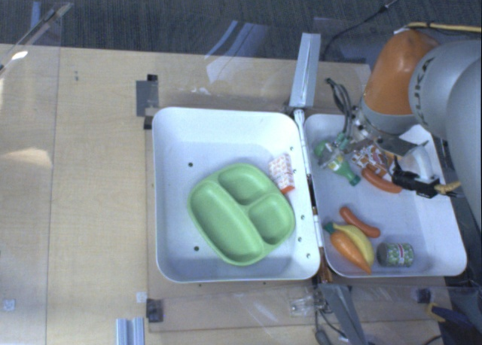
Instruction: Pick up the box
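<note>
Box [281, 171] left of hand [354, 148].

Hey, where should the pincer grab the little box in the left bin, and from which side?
Grip the box across its narrow width, coming from straight above. It lies flat on the bin floor, its lower end touching the green plate, so the long sides look like the freest faces for fingers.
</note>
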Robot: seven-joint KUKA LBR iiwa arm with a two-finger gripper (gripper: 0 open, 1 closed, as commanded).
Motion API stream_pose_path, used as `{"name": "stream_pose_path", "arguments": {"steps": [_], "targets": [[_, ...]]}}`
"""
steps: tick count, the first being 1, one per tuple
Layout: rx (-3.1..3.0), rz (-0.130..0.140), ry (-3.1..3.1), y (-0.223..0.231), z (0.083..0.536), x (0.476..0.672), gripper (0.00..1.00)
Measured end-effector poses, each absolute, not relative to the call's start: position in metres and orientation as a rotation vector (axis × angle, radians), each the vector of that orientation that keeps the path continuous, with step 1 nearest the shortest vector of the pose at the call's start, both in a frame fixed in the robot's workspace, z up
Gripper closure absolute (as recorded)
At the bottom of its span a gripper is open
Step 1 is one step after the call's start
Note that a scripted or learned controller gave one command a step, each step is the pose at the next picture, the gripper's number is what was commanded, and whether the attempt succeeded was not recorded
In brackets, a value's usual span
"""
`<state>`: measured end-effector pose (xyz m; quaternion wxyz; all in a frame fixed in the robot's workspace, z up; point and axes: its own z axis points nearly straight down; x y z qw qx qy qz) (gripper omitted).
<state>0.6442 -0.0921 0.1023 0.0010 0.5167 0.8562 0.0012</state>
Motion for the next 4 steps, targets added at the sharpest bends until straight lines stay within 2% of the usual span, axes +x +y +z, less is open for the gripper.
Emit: {"name": "stream_pose_path", "arguments": {"steps": [1, 2, 3, 4], "targets": [[1.351, 0.007, 2.828, -0.043, 0.186, 0.671, 1.00], [0.812, 0.006, 3.030, 0.032, 0.185, 0.597, 1.00], [0.965, 0.006, 2.983, 0.018, 0.214, 0.621, 1.00], [0.960, 0.012, 2.979, 0.020, 0.224, 0.623, 1.00]]}}
